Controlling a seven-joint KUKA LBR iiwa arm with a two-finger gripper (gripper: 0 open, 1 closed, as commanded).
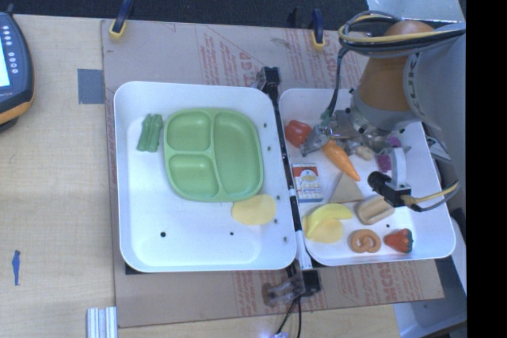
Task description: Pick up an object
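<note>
Grey arm, orange band above wrist, black-and-yellow cable looped around it, seemingly dark metal pincer

Two bins of smooth, glossy white plastic are set on printed brown cardboard over a matt wooden bench. A green divided plate of smooth plastic is shown; the toy foods, such as the carrot, appear plastic.

Probably a robotics lab: clamped cardboard, teach pendant, toy-food bins.
</note>
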